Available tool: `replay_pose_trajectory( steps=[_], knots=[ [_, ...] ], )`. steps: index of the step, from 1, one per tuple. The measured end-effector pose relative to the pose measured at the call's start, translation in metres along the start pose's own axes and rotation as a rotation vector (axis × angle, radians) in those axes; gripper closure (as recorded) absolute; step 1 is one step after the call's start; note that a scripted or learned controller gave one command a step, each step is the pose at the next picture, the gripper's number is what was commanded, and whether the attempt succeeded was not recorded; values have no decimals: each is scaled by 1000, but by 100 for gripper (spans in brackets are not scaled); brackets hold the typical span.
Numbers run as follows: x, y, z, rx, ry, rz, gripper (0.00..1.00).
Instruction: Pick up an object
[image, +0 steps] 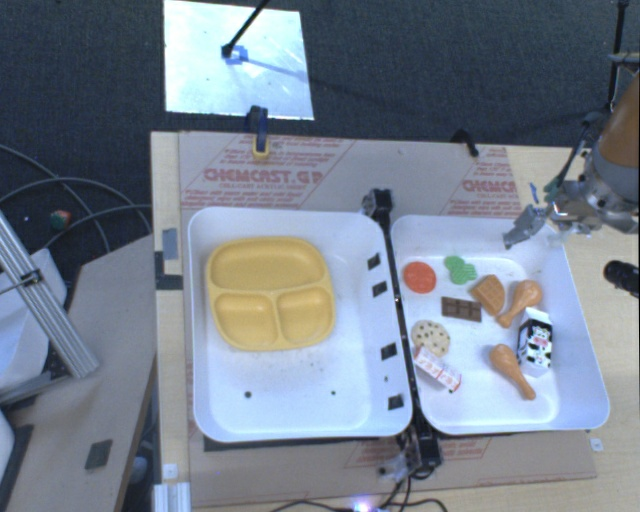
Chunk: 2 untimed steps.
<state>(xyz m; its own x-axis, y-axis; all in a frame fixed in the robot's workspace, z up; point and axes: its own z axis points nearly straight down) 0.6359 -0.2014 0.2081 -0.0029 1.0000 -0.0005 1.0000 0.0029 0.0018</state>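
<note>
The right bin (580, 390) holds several toy foods: a red tomato slice (420, 277), a green piece (461, 269), a brown chocolate bar (462, 310), a cookie (430, 336), a red-and-white wrapped sweet (437, 371), three tan drumsticks (490, 293) (523, 298) (512, 371) and a small black-and-white milk carton (536, 346). My gripper (530, 222) hangs over the bin's far right corner, above and to the right of the green piece and apart from every object. I see nothing in it.
The left bin (300, 400) holds a yellow three-compartment plate (270, 292). A black hinge strip (392, 310) runs between the bins. Cardboard lies under both bins, a blue clamp (259, 130) grips its far edge, and a metal frame (40, 300) stands at the left.
</note>
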Motion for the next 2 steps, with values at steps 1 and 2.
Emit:
replay_pose_trajectory(
  steps=[1, 2],
  knots=[
    [50, 34, 112, 2, 3, -7, 0],
    [72, -18, 122, -3, -2, 1, 0]
  ],
)
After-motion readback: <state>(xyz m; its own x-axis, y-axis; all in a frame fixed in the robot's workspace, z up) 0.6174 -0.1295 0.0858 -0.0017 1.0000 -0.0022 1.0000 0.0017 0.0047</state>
